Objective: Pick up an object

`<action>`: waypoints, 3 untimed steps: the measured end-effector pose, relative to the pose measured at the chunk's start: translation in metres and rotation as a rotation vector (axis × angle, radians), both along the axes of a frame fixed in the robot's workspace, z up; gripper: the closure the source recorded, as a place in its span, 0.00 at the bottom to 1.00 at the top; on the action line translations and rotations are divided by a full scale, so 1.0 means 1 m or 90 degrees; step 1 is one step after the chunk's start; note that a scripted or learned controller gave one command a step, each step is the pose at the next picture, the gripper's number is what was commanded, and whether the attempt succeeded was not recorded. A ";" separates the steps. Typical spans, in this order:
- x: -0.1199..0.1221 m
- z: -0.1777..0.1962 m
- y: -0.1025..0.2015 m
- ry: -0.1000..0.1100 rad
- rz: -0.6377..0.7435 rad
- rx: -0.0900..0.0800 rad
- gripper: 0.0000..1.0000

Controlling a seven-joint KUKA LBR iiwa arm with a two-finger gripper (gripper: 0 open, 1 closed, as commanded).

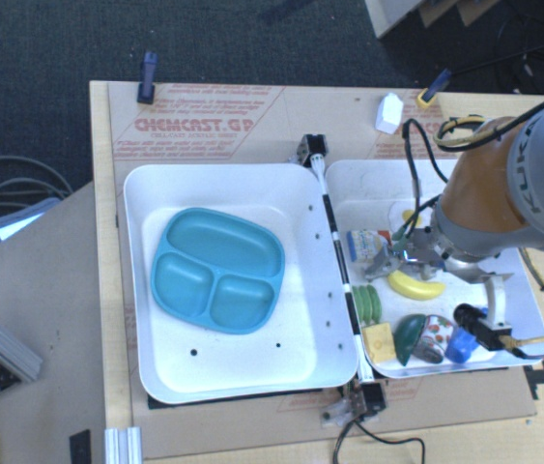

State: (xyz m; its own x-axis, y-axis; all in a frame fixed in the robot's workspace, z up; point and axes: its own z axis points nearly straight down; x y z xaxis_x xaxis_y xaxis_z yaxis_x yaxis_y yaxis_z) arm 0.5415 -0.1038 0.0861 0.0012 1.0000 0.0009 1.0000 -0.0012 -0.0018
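1. Brown board point(194, 124) under the bins point(146, 288) reads "CHEMCAST GP" in red.
2. Gripper point(399, 255) sits low in the right bin, beside a banana point(416, 285); its grip state cannot be told.

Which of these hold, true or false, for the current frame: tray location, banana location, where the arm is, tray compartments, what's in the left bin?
1. The blue tray lies in the left bin. True.
2. The yellow banana lies on the blue tray. False: it lies in the right bin, among the other small items.
3. The arm is over the right bin. True.
4. The blue tray has a single undivided well. False: ridges divide it into three compartments.
5. The green object sits in the right bin near the divider between the bins. True.
6. The gripper is over the left bin. False: it is over the right bin, just above the banana.
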 end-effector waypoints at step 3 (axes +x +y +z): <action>0.037 0.099 0.071 -0.001 0.001 -0.001 0.00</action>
